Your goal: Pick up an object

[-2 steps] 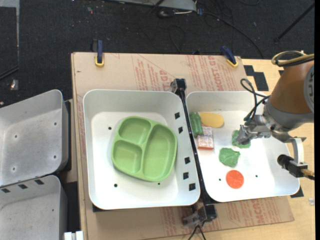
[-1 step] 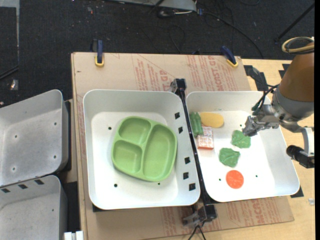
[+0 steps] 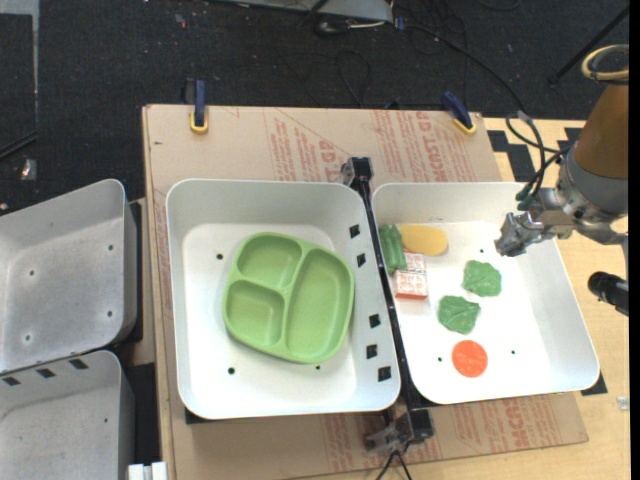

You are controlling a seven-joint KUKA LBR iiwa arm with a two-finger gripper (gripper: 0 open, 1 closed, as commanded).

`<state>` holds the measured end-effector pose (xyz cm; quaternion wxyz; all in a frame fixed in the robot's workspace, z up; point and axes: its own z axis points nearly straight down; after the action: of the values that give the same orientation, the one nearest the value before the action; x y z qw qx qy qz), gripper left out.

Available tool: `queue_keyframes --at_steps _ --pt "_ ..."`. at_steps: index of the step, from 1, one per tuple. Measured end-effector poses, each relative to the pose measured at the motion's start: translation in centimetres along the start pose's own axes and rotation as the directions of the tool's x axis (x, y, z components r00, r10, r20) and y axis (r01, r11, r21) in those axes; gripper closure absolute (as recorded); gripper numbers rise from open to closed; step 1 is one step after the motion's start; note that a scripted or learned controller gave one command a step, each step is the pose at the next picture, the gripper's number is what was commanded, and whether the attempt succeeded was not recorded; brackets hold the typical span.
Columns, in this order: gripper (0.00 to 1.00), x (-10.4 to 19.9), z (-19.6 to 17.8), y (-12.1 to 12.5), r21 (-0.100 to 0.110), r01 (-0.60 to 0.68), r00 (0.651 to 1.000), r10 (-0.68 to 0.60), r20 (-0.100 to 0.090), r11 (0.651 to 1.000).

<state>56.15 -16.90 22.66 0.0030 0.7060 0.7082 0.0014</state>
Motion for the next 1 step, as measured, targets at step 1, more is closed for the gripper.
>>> queue_keyframes --at_steps 1 --pt "1.00 0.04 -6.16 0.89 -0.002 0.000 1.000 0.000 0.001 1.000"
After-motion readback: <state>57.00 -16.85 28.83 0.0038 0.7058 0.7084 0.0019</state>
